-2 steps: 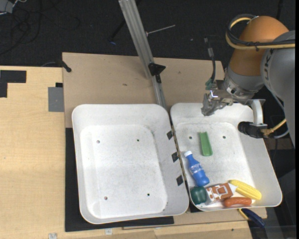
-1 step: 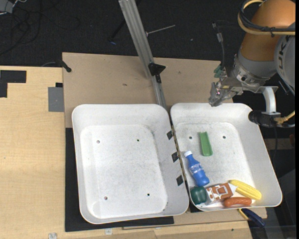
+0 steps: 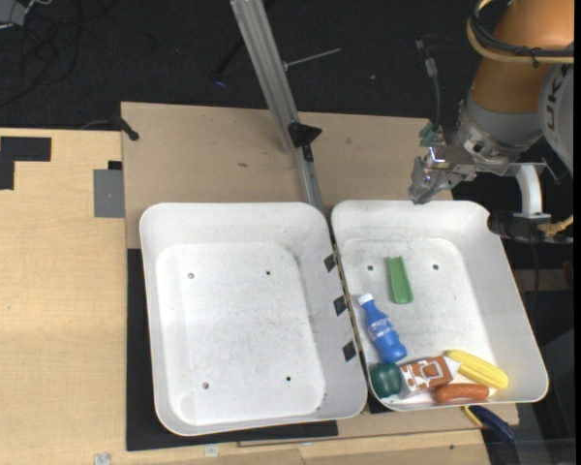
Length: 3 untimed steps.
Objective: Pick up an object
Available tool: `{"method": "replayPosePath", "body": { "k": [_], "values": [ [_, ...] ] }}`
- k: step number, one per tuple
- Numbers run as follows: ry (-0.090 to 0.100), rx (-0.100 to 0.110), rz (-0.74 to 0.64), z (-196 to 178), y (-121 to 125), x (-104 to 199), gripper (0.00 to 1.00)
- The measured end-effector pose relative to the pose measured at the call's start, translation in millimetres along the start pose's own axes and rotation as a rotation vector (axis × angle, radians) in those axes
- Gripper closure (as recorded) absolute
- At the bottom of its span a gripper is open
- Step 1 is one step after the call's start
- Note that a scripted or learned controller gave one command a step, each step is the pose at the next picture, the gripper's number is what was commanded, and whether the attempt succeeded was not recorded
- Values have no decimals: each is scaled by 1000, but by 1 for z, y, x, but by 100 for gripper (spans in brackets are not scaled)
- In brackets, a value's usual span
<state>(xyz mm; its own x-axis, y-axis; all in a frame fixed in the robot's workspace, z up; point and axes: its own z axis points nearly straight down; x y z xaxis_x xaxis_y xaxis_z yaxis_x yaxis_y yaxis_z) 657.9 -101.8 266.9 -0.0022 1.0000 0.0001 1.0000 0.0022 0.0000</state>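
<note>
The right bin (image 3: pixel 465 223) holds a green block (image 3: pixel 399 280) near its middle. A blue bottle with a white cap (image 3: pixel 381 329) lies by the bin's left wall. Along the front edge sit a dark green piece (image 3: pixel 385 380), an orange and white packet (image 3: pixel 424 372), a yellow corn cob (image 3: pixel 476 367) and a red sausage (image 3: pixel 460 392). My gripper (image 3: pixel 428 178) hangs above the bin's back rim, well behind the green block, with nothing seen between its fingers.
The left bin (image 3: pixel 174 235) stands beside the right one, with black clips (image 3: pixel 337 303) along the shared wall. A slanted metal rail (image 3: pixel 276 85) rises behind the bins. Brown board and pale wood lie to the left.
</note>
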Motion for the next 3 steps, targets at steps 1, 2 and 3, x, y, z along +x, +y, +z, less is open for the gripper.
{"method": "replayPosePath", "body": {
  "k": [1, 2, 3],
  "values": [
    [2, 4, -2, 4, -2, 44, 100],
    [2, 5, -2, 24, 4, 99, 100],
    [2, 6, -2, 38, 0, 155, 100]
  ]
}}
